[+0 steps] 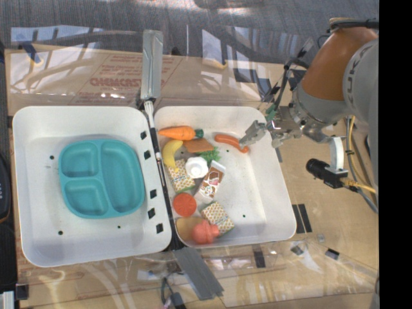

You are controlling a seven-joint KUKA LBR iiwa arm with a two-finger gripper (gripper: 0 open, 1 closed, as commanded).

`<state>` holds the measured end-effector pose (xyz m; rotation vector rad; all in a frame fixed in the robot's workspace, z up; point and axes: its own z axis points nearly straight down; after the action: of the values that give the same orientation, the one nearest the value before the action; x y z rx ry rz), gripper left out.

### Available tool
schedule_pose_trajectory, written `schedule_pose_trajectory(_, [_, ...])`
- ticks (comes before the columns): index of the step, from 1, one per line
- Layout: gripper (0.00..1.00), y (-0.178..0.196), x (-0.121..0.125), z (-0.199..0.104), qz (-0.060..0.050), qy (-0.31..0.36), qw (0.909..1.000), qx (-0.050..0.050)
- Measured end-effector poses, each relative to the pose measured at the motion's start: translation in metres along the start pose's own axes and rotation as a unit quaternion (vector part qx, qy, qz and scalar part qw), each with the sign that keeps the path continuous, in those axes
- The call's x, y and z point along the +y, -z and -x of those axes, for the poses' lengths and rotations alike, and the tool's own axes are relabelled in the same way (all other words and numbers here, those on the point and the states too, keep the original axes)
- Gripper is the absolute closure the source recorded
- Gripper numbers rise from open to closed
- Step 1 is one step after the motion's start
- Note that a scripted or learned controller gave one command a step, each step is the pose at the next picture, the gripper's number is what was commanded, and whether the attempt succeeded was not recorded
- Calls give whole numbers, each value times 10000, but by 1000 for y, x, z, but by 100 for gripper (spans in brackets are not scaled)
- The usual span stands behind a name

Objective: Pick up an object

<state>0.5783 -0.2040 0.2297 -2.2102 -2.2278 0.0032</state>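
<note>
My gripper [266, 139] hovers over the far right corner of the right bin [270, 198], open, with nothing between its fingers. Its left fingertip [251, 134] is just right of a red sausage [230, 142], close to the sausage's end. Further left in that bin lie an orange carrot [177, 132], a yellow banana [170, 153], a brown piece [198, 145] with a green leaf [210, 153], a white cup [197, 167], a small carton [212, 180], a red tomato [185, 204], two waffle pieces [219, 216] and a pink fruit [205, 232].
The left bin [32, 192] holds a teal divided plate [102, 177]. A divider wall [154, 172] separates the bins. The toys crowd the right bin's left half; its right half is bare white floor. The arm's orange-banded wrist [331, 69] hangs over the bench to the right.
</note>
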Motion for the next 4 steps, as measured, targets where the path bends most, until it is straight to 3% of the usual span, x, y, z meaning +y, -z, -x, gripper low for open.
schedule_pose_trajectory(1, [0, -94, -10, -81, 69, -194, 9998, -31])
schedule_pose_trajectory(2, [0, -100, -39, -103, 33, 592, 9982, -4])
schedule_pose_trajectory(3, [0, -100, -39, -103, 33, 592, 9982, -5])
schedule_pose_trajectory(4, [0, -121, -41, -77, 168, 1036, 9945, -9])
